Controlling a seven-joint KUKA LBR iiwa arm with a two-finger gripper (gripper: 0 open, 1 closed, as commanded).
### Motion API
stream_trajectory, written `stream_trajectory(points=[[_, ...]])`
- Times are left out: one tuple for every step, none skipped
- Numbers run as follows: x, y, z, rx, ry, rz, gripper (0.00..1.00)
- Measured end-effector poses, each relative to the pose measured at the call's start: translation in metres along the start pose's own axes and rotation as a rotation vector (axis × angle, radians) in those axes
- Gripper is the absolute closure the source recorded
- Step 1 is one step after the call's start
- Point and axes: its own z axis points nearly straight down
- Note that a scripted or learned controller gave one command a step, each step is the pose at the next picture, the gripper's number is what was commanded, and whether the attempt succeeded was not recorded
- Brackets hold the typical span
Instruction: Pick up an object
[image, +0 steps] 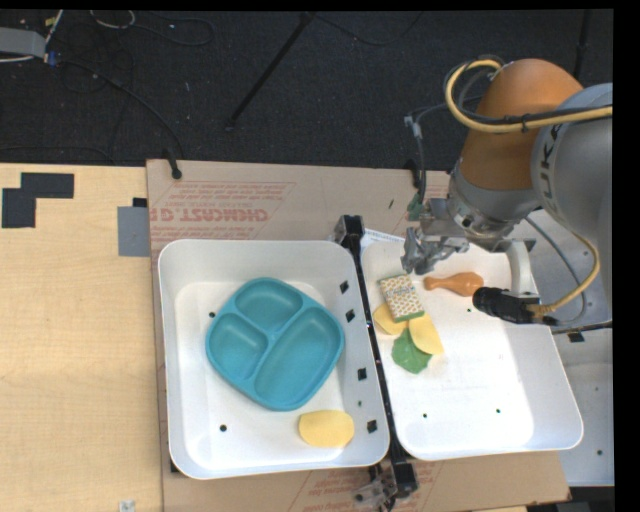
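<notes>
Since the grey two-finger gripper (424, 252) hangs over the far end of the right-hand shallow white plastic bin (500, 385), above the gap between a small square block with a speckled checked face (400, 294) and an orange drumstick-shaped toy (455, 284), the first risk, as I judge it, is a descent that lands between the two and takes nothing; whether the gripper is spread or closed cannot be told from this slant, and nothing shows held in it; the checked block rests against a flat yellow slice (388, 320), with a second yellow slice (429, 338) and a green leaf-like piece (408, 356) touching just in front, so a grasp there could nudge the heap, lift two pieces together, or let a thin slice slip free; the block also lies near the dividing wall (358, 300) between the bins, which the gripper might strike; the drumstick lies apart from the heap, yet its rounded body may roll out sideways; the teal divided plastic plate (275, 342) and the yellow lemon-shaped piece (325, 428) in the left-hand white bin (195, 430) lie well away.
</notes>
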Motion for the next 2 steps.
stream_trajectory(points=[[0.050,0.007,0.010,0.001,-0.001,0.001,1.00],[0.108,-0.002,0.003,0.001,-0.001,0.000,1.00]])
